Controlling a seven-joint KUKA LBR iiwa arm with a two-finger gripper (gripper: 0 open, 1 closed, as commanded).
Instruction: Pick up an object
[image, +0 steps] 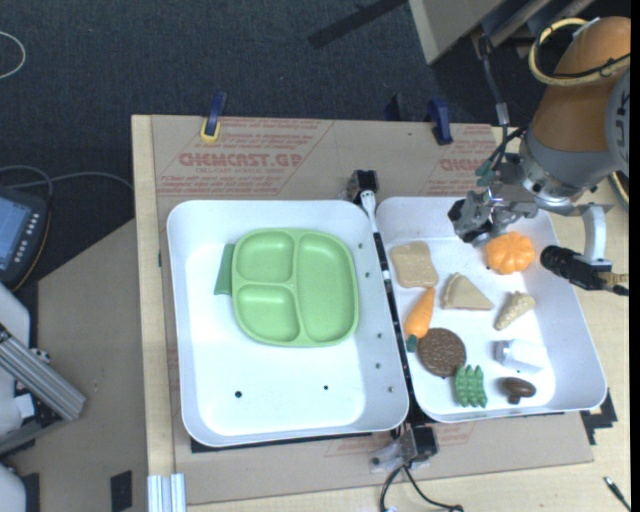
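Orange pumpkin (510, 252): lying in the right bin (570, 345), just beside the gripper (474, 222), not lifted.
Progress: nothing grasped yet; closing and raising left, by the look of it.
Arm (575, 95): reaching in from the right, wrist angled down over the bin's far end.
Fingers: spread or pressed together, cannot tell.

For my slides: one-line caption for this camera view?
Gripper hovers beside the pumpkin in the right bin; green tray in the left.
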